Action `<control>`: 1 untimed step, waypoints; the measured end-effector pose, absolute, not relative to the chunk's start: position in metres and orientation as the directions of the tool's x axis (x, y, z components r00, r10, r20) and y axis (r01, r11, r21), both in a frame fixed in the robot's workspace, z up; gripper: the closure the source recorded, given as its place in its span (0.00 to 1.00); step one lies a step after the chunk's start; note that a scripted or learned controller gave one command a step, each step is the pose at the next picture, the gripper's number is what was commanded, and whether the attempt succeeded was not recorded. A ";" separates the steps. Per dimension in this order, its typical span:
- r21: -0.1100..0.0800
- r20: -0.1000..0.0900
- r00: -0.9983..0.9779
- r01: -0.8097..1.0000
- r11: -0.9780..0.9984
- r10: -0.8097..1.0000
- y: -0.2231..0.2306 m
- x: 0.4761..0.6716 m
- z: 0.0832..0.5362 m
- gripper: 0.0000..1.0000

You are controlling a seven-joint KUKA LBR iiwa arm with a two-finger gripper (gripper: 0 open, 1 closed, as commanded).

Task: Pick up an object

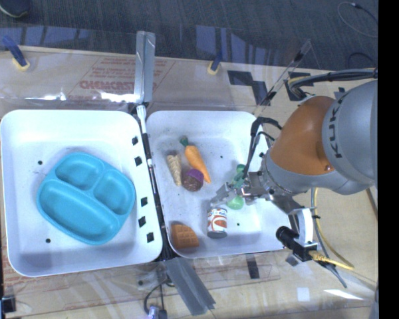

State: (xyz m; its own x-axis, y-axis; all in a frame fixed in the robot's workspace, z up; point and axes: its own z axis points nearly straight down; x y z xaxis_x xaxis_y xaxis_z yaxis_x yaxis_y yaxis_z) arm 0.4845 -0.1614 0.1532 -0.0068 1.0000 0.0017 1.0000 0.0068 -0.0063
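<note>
My gripper [231, 194] hangs low over the right part of the right bin [206, 121], under the grey arm with its orange band [304, 145]. A small green object [236, 202] lies right at the gripper's tip, partly hidden by it; I cannot tell whether it is held. Just below the gripper stands a small red and white can [217, 222]. To the left lie an orange carrot [197, 161], a pale corn-like piece [175, 167] and a dark purple item [193, 179]. A brown bread piece [184, 236] rests at the bin's front edge.
The left bin [20, 131] holds a blue divided plate [86, 197]. A metal divider [145, 65] runs between the two bins. Cables [332, 261] and a black fitting [294, 239] hang off the arm past the right bin's front right corner.
</note>
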 end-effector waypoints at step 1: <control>-0.005 0.002 -0.008 1.000 0.008 1.000 -0.150 0.476 0.091 0.00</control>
